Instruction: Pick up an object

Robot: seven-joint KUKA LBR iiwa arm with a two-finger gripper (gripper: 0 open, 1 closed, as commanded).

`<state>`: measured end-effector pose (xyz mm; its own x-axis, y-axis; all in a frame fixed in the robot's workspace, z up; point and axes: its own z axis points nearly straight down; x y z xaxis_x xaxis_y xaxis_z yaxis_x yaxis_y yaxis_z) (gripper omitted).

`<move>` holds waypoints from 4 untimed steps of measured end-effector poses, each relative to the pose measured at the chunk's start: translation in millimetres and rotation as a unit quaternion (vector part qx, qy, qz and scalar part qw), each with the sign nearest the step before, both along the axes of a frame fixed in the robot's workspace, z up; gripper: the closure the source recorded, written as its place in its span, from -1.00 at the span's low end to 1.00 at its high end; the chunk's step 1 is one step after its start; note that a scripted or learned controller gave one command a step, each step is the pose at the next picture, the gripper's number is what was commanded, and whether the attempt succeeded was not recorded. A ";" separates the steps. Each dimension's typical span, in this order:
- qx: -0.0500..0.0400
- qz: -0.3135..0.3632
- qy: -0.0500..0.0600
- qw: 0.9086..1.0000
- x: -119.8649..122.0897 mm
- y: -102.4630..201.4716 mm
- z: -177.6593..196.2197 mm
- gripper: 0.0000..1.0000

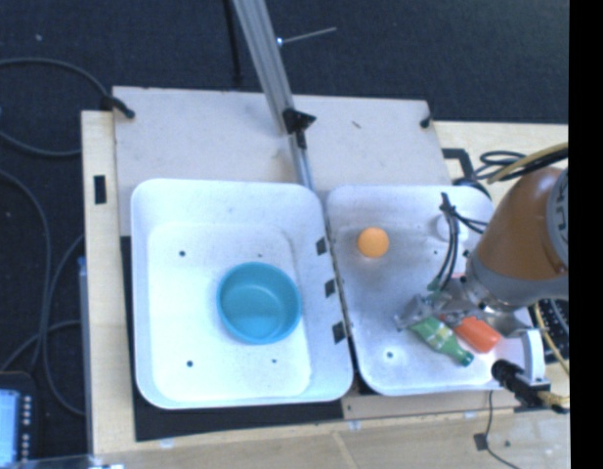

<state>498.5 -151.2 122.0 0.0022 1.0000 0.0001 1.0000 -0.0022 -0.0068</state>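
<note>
green bottle [445, 340] lies flat — long axis slanting toward lower right, by tool [423, 311].

The arm [521, 247] has a big rounded orange-brown band, with a grey metallic section under it. Thin black cables [448, 242] run along its left side, down to the wrist. The gripper [428, 313] is a small assembly of grey metal, and its details are too blurred to tell.
</note>
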 end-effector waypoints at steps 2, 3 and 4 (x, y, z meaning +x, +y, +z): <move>0.000 -0.003 -0.008 1.000 1.5 -8.7 79.3 1.00; 0.000 0.003 -0.007 1.000 3.7 -9.8 111.9 1.00; 0.001 0.006 -0.004 1.000 17.6 48.3 107.2 1.00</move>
